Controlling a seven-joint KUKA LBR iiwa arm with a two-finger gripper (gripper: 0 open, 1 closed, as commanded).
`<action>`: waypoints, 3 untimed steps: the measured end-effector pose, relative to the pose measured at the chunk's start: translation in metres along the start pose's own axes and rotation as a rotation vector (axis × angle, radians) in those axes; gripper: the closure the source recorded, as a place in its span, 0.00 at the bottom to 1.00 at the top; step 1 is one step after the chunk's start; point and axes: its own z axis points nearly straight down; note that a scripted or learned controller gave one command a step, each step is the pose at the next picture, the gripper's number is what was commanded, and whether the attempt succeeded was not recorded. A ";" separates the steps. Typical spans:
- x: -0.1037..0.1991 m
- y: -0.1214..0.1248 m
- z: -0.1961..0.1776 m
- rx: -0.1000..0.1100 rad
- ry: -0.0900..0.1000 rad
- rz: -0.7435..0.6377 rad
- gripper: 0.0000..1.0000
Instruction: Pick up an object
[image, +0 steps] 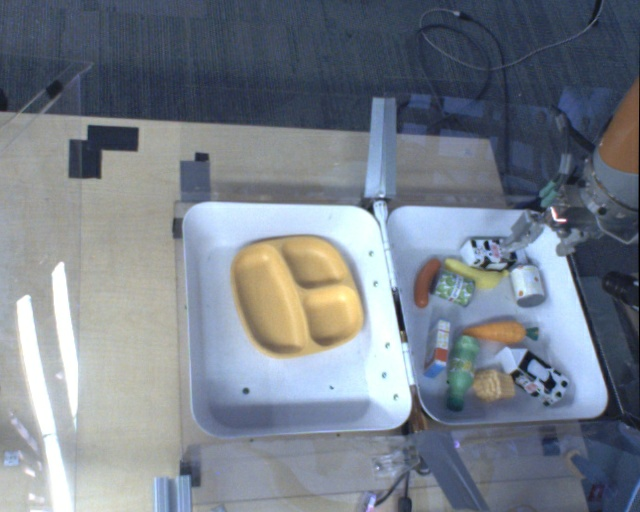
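The gripper (528, 228), its state impossible to tell, hangs over the right bin's (590, 330) far corner, just beside a black-and-white patterned toy (488, 254) and a small white can (527, 284). The can, lying on its side, looks light, rigid and smooth, probably best pinched across its round body. A yellow sectioned tray (297, 294) sits in the left bin (210, 330).

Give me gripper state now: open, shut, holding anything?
Gripper: cannot be told. It hangs over the right bin's far right corner, close by the black-and-white carton; nothing visibly held.
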 end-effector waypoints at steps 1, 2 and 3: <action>-0.003 -0.005 0.126 -0.006 0.000 -0.132 0.00; -0.016 0.005 0.152 -0.015 0.023 -0.172 0.00; -0.014 0.059 0.152 0.083 0.030 -0.172 0.00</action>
